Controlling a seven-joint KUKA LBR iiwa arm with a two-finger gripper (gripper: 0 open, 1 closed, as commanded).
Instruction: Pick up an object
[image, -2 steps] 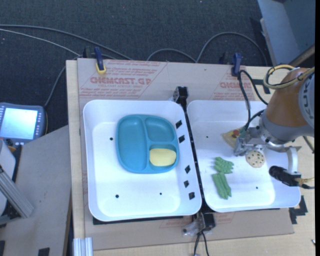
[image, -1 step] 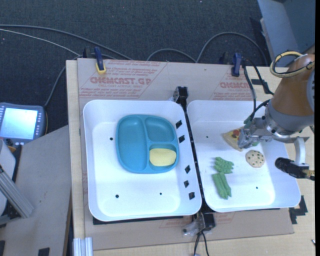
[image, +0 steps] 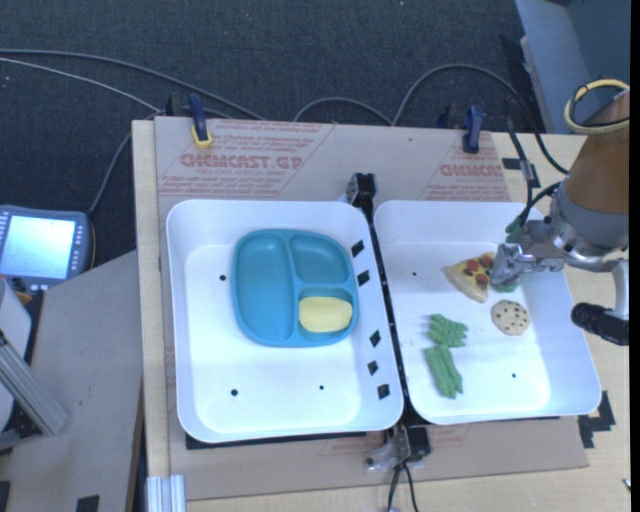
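gripper (image: 508, 268) hides pizza slice (image: 468, 275) right end; fingers unclear.

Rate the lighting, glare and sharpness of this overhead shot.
Camera view: lighting is even and soft, with faint shadows under the blue plate and green beans; the white bins look bright but keep their edges; small items such as the cookie and pizza slice look a little soft; the pincer is blurry against the arm.
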